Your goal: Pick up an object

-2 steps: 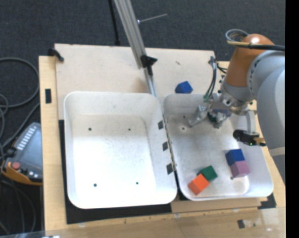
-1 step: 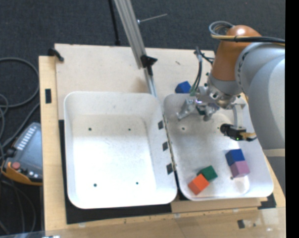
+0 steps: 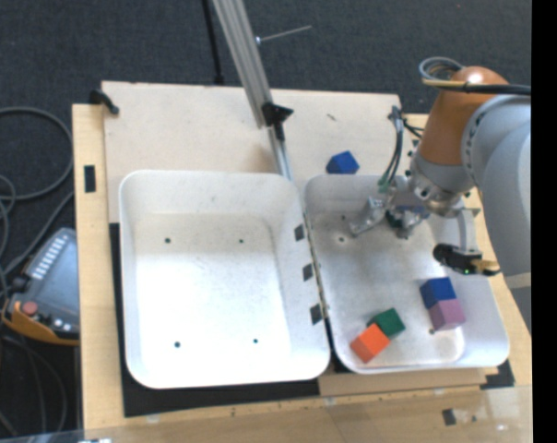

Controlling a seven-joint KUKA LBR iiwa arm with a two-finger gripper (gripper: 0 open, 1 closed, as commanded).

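Orange block (image 3: 371, 342) sits corner-forward touching green block (image 3: 387, 322).

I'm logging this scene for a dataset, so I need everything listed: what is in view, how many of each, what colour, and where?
Bins: two, white, side by side on the bench.
Blue block: one, right bin, near its right wall.
Purple block: one, right bin, touching the blue block's near side.
Green block: one, right bin, near the front.
Orange block: one, right bin, against the green block.
Blue block outside: one, on the bench behind the right bin.
Metal rail: one, silver, slanting above the bench.
Cables: black, on the floor at left.
Pendant: one, grey and orange, at left.
Arm: one, grey with an orange band, from the right.
Gripper: one, over the right bin's back part.
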